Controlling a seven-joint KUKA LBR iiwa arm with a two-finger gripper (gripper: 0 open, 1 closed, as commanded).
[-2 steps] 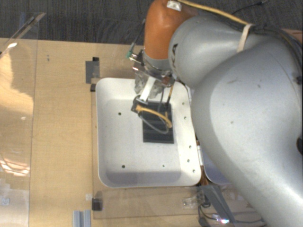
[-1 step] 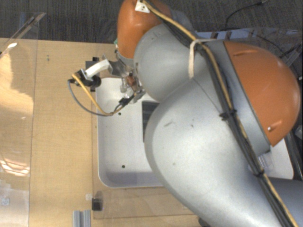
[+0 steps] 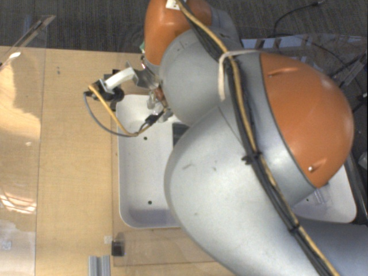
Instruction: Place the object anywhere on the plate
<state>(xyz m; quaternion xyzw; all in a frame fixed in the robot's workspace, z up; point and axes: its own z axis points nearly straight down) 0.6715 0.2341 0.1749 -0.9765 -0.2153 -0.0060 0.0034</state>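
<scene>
My grey arm (image 3: 230, 171) fills the middle and right of the camera view and covers much of both bins. Its orange wrist band (image 3: 167, 16) is at the top, above the far edge of the left bin (image 3: 138, 177). Below the wrist, small parts of the gripper (image 3: 154, 105) stick out over the bin's far end, and the arm hides the rest. A white and black connector (image 3: 114, 84) with a yellow cable (image 3: 109, 117) juts left from the wrist. Whatever lies under the arm is hidden.
The bare white floor of the left bin shows along its left and near side. A corner of the right bin (image 3: 336, 209) shows at the lower right. The tan bench top (image 3: 57, 154) stretches to the left, with a small black block (image 3: 117, 247) near the front.
</scene>
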